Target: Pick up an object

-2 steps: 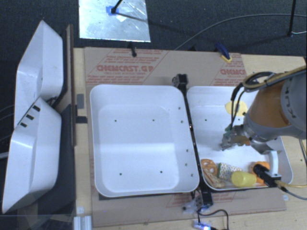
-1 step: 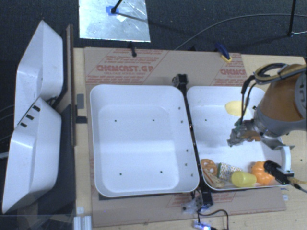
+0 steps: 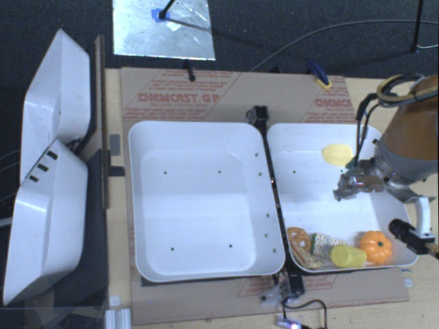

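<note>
My gripper [image 3: 348,186] hangs over the right bin [image 3: 302,149], near its right side, and I cannot tell from above whether it is spread or closed, nor can I make out anything held in it. A pale yellow disc [image 3: 337,154] lies on the bin floor just up and to the left of me, while the other things sit along the near edge: a pretzel [image 3: 298,238], a patterned packet [image 3: 326,242], a yellow-green cup [image 3: 348,256] and a small orange pumpkin [image 3: 375,246]. The left bin [image 3: 199,197] lies beside it, across the black divider [image 3: 271,184]
</note>
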Robot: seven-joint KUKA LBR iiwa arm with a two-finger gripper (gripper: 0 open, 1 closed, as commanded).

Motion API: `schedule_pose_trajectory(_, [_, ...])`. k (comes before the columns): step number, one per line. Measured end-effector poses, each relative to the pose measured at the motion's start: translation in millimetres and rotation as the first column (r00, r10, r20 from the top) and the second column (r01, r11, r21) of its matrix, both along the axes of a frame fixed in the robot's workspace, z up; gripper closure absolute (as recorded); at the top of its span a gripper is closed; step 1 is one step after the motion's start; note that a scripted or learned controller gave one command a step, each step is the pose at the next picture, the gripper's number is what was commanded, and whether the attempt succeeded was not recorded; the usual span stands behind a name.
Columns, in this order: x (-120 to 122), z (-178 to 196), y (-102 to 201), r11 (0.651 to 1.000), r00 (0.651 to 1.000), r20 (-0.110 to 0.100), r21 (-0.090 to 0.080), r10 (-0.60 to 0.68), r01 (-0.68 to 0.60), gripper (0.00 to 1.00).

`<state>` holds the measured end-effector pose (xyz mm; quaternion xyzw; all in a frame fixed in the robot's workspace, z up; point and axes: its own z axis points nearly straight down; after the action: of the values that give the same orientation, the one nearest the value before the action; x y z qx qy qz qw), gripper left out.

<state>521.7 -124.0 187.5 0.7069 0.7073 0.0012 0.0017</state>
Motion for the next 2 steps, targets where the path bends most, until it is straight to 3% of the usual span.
schedule_pose_trajectory(1, [1.0,52.6,-0.1,1.000,1.000,0.001,0.000,0.000,0.000,1.00])
schedule_pose_trajectory(2, [2.6,58.5,54.3,1.000,1.000,-0.003,0.002,0.005,-0.005,1.00])
